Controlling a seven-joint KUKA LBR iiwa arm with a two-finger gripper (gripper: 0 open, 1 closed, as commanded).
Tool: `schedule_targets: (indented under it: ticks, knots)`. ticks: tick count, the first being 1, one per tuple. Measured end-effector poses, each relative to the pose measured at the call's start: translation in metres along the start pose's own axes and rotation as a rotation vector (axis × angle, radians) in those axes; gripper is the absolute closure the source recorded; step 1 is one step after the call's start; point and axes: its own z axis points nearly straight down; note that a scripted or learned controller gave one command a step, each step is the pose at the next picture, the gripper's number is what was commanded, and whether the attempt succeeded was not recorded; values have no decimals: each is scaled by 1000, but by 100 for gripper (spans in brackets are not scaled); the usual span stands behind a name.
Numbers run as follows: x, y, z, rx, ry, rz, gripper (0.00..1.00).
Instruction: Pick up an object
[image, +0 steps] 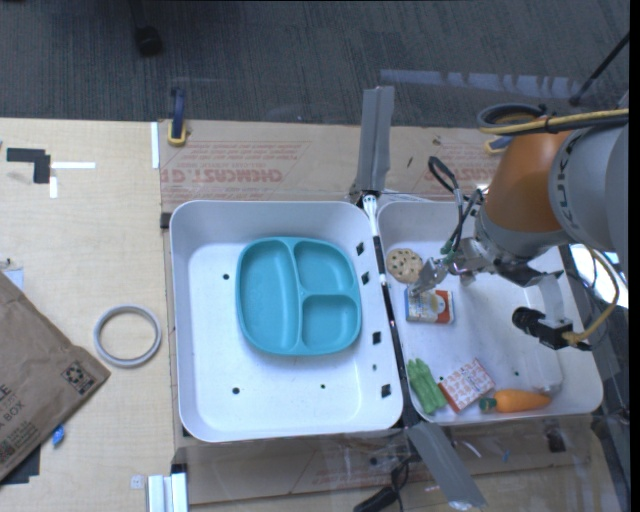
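Grey tool (434, 279) hangs over a small packet (430, 306), its grip state impossible to tell.

Pale wooden bench under dark grey floor.
The bench top (80, 260) carries a sheet of brown cardboard (270, 160), a roll of tape (127, 334) and a cardboard box (35, 385) at left; carpeted floor (300, 50) lies beyond.

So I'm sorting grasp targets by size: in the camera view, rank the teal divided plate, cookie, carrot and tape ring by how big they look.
1. Teal divided plate, clearly largest.
2. Tape ring.
3. Carrot.
4. Cookie, smallest.
Ring versus carrot is close: the carrot is long but thin.
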Motion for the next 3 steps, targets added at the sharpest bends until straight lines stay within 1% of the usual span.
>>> schedule_targets:
  ticks: [1,2,3]
  knots:
    - [7,-45,0,-2,0,-69,0]
    - [-14,-47,-6,5,1,125,0]
    - [5,-79,-1,-4,-2,151,0]
